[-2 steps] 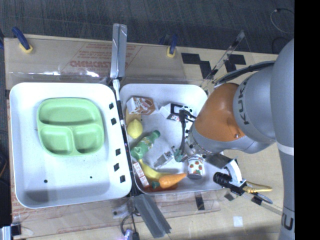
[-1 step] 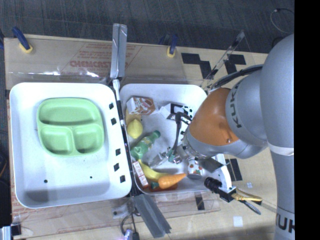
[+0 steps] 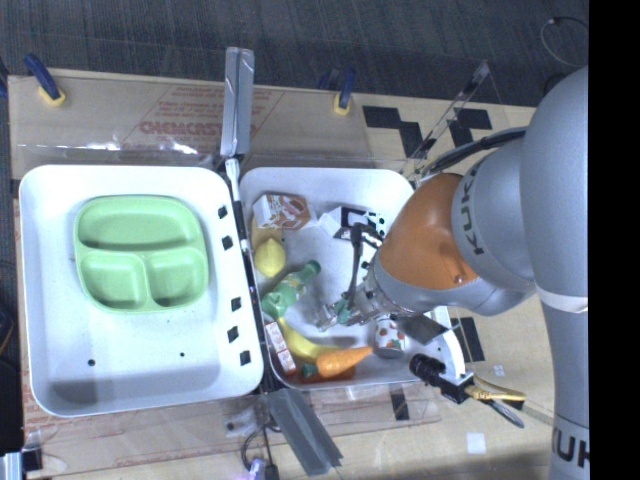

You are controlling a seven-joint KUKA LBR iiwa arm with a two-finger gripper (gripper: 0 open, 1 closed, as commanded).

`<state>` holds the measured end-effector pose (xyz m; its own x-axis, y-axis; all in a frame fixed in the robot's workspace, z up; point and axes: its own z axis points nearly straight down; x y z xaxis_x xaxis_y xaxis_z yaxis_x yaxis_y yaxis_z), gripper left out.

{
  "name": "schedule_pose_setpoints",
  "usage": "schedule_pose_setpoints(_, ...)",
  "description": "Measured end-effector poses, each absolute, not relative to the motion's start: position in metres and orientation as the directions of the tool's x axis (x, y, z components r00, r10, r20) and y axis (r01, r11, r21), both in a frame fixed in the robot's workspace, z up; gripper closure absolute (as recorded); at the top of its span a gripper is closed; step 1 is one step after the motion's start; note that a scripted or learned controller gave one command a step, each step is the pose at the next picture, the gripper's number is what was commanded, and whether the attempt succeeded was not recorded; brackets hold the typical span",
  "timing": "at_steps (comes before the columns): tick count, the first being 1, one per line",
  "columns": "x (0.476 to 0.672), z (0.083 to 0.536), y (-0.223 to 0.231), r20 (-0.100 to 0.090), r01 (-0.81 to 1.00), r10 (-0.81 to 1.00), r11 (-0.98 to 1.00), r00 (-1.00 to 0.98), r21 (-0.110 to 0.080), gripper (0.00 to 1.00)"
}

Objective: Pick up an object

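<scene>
Gripper (image 3: 340, 313) low in the right bin (image 3: 300, 180)
Finger spread cannot be told; it sits beside the banana (image 3: 300, 340) and carrot (image 3: 342, 360).

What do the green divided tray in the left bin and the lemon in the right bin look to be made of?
Green tray: likely matte moulded plastic, with an even pale colour and rounded compartment edges. Lemon: probably a plastic toy, uniform yellow and smooth, though real fruit can't be ruled out.

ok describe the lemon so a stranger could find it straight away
Start at the right-hand white bin, the cluttered one. Along its left wall, just below the brown snack packet, lies the lemon. It is small, oval and pale yellow, unlike the long curved banana lower down.
</scene>
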<state>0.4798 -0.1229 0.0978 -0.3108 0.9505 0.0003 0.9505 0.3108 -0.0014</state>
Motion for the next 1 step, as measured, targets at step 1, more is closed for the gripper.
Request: schedule_pose_setpoints(1, 0.48, 0.0981, -0.1237, -0.001, 0.951, 0.951, 0.31, -0.31, -0.001, 0.0)
